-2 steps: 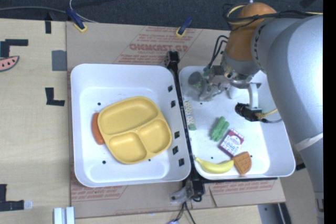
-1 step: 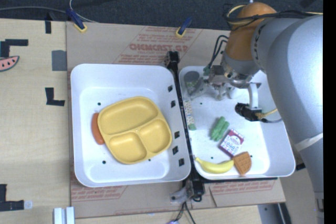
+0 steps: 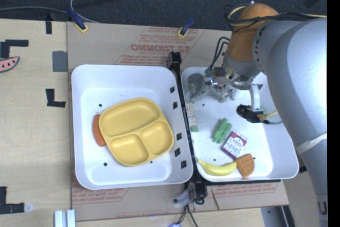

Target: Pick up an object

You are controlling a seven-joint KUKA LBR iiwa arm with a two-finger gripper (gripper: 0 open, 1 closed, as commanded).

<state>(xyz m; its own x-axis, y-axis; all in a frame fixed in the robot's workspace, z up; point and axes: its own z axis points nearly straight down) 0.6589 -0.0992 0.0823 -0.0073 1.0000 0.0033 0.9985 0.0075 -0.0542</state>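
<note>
Nearest the camera, in the right bin (image 3: 276, 167), a banana (image 3: 217, 168) lies at the six o'clock rim with a brown cracker-like piece (image 3: 245, 164) touching its right end, so both look free to take from above. Just beyond sit a small red-and-white packet (image 3: 234, 144) and a green toy (image 3: 222, 129), close together near the middle. The left bin (image 3: 85, 130) holds a yellow divided tray (image 3: 136, 131) lying over an orange item (image 3: 98, 131) at nine o'clock. Farthest off, the gripper (image 3: 222, 87) hangs at twelve o'clock of the right bin, probably poised to descend; its state I cannot tell.
</note>
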